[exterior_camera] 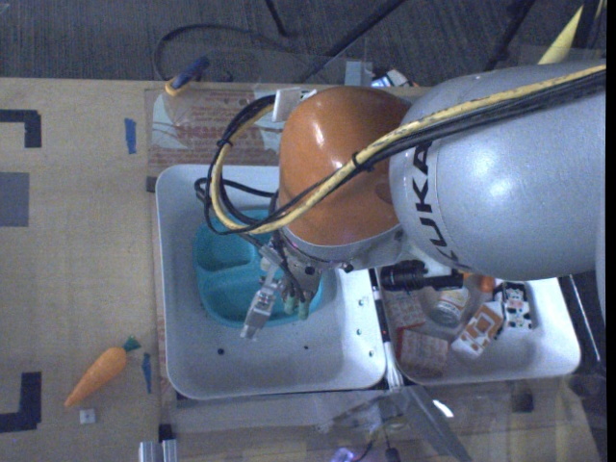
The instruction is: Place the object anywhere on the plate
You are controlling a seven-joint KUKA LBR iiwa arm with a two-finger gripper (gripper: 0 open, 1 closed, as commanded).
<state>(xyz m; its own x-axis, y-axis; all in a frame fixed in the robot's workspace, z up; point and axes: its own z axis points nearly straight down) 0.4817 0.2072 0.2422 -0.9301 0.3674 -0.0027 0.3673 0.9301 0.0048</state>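
Over the left bin (289, 354), the gripper (274, 304) hangs low above the right part of the teal plate (219, 268), close to the plate's near edge. Whether it is released or clenched cannot be told: the grey arm (500, 171) and its orange band block most of it from above. A pale sliver and some greenish bits at its end are too blurred to read as either robot or load. Roughly half of the plate shows (a raised ridge marks off at least 2 compartments), and the rest lies under the arm. Which object the task means cannot be made out. Much of the right bin (556, 349) is covered by the arm. Its visible part holds a round can (448, 306), an orange-and-white box (478, 330) and a reddish packet (423, 346), crowded close together. A toy carrot (96, 373) lies on the bench (67, 258), outside both bins, at the view's lower left.
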